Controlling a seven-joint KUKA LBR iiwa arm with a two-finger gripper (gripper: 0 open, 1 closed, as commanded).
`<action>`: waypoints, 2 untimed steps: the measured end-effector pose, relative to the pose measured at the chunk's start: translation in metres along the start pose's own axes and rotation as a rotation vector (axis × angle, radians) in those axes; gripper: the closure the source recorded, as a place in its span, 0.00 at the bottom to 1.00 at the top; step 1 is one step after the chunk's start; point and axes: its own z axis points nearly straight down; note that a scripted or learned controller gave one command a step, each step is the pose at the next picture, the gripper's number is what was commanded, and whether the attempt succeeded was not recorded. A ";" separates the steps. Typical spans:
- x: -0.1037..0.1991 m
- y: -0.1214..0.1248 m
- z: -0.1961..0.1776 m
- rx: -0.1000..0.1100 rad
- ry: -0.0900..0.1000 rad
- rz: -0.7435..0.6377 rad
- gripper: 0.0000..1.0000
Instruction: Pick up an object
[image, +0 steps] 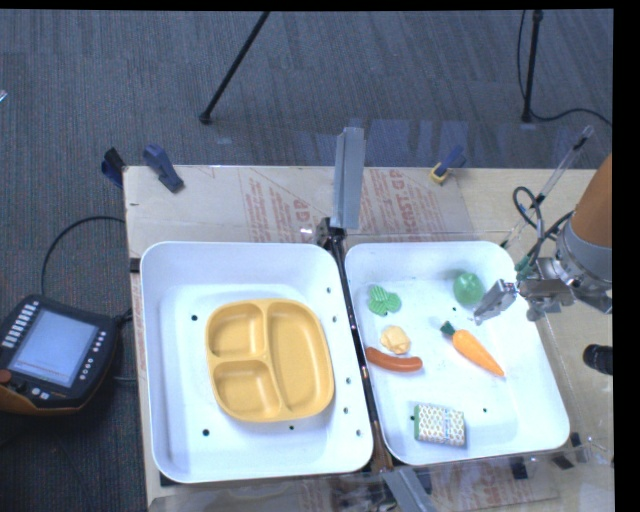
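The right bin (530, 420) holds several toy foods. A green round piece (468, 288) lies at the back, with an orange carrot (477, 351) in front of it. Further left are a green leafy piece (383, 299), a small yellow piece (395, 340) and a red sausage (393, 361). A patterned block (440, 424) sits near the front. My gripper (516, 304) hangs over the bin's right side, just right of the green round piece and above the carrot's far end. It is open, with nothing between its fingers.
The left bin (170, 300) holds a yellow divided tray (270, 358). A grey upright post (349, 185) stands behind the seam between the bins. A teach pendant (50, 352) lies off the bench at the left. Cables (530, 215) hang near the arm.
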 end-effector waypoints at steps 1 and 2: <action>-0.004 0.024 0.125 -0.002 -0.001 -0.046 0.00; -0.003 0.023 0.117 0.003 0.002 -0.045 1.00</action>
